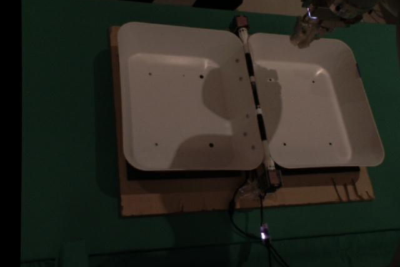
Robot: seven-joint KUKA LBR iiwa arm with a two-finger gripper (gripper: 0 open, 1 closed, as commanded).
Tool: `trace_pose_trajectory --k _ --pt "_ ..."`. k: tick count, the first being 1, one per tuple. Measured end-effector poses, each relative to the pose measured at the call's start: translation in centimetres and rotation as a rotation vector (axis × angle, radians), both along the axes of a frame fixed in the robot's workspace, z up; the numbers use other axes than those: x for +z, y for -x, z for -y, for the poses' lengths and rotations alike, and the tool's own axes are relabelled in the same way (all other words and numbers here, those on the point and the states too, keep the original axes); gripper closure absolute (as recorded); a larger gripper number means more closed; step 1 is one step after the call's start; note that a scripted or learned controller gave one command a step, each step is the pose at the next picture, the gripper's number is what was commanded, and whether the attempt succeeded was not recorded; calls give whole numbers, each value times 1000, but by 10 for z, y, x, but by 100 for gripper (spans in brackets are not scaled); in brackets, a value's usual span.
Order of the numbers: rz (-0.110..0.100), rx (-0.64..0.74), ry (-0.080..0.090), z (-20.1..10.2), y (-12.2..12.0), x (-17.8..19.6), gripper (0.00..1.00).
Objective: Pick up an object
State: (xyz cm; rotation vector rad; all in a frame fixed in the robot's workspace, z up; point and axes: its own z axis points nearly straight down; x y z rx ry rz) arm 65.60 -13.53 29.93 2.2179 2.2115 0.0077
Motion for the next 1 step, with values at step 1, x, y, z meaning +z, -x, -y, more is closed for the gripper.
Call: trace_pose_trajectory --k 1 --pt "-1 0 0 0 -2 46 100"
